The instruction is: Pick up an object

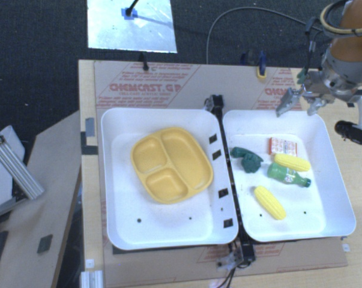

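My pincer (301,101) hangs wide, holding nothing, over the right bin's (334,155) one-o'clock rim; the corn cobs (269,202) lie well apart.

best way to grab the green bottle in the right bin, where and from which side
Grip the green bottle across its wide body, not the narrow cap end. It lies flat on its side, so probably come straight down with the end effector, fingers straddling its width; the corn cob above sits close.

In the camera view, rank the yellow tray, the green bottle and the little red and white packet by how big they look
1. yellow tray, by far the largest
2. green bottle
3. red and white packet, though it looks close to the bottle in area, so those two are hard to separate
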`<move>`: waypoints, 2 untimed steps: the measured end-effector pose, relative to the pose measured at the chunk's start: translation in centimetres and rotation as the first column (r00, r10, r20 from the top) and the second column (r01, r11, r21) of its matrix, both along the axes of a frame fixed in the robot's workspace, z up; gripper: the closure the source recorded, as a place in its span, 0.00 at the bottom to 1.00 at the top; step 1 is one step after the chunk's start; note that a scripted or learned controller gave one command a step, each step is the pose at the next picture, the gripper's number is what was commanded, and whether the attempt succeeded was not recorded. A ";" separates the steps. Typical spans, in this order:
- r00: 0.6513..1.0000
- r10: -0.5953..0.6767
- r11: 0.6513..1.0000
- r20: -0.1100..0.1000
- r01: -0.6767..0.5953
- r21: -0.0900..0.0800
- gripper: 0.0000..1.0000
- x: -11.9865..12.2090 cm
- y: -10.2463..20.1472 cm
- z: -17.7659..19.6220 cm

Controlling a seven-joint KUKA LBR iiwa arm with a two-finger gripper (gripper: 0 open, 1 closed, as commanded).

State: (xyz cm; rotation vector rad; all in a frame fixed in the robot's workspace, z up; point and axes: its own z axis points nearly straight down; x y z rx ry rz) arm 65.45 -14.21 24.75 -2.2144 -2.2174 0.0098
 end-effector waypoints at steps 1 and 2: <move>1.000 0.002 1.000 0.012 -0.002 -0.002 0.00 0.2 0.0 0.8; 1.000 0.005 1.000 0.010 -0.005 -0.002 0.00 1.1 0.0 -3.8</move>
